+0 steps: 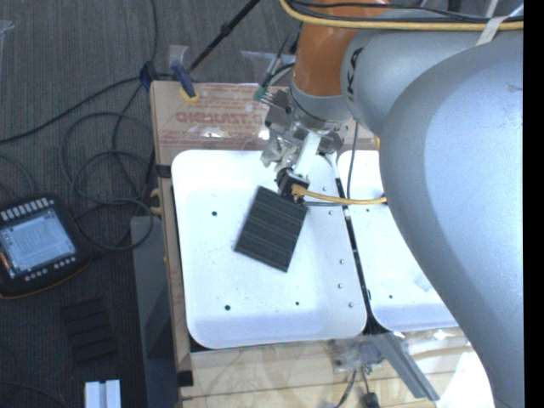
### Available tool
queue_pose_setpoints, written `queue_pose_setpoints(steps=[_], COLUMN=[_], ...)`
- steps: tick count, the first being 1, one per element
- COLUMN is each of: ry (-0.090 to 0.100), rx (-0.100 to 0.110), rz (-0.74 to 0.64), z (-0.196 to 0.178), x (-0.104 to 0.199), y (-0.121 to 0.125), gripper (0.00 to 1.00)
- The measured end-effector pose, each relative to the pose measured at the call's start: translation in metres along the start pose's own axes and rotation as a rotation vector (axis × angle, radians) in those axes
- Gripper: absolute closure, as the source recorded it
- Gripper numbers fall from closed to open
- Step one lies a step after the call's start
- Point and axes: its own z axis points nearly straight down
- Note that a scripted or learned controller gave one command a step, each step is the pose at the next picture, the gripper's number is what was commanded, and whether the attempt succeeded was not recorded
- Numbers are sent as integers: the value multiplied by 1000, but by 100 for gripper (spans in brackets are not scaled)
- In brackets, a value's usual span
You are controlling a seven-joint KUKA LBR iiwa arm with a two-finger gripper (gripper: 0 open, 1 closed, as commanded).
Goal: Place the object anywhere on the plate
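A wooden bench (pixel 170 253) stands on grey carpet (pixel 76 49) strewn with dark cables (pixel 93 164). On the bench sit two shallow white bins side by side. The left bin (pixel 212 270) is seen whole, its floor marked by a few small dark dots. The right bin (pixel 399 253) is largely covered by the arm. At the bench's far end lies a sheet of cardboard with red print (pixel 212 113), and a blue clamp (pixel 180 76) grips its corner. On the floor to the left rests a control pendant with a pale screen (pixel 34 243). Nearer the camera lie a dark ribbed piece (pixel 89 330) and a small white block (pixel 102 393).

The grey arm (pixel 450 160) comes in from the right and takes up much of that side. Its orange band (pixel 327 41) sits above the wrist, over the far edge of the left bin. The gripper (pixel 286 167) points down into the far part of that bin. Whether it is released or clenched cannot be told from this slant, and nothing can be made out in its grasp.

The black ribbed slab (pixel 272 228) lies flat on the floor of the left bin, near its middle and turned at an angle to the walls. Its far edge is just beside the gripper; contact between them cannot be judged.
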Motion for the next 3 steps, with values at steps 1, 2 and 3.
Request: queue_pose_setpoints(steps=[1,2,3], ry=[0,0,0], rx=[-1,-5,-4], rz=[0,65,105], z=[-1,-124,-216], x=[0,59,11], y=[0,-7,7], gripper=[0,0,0])
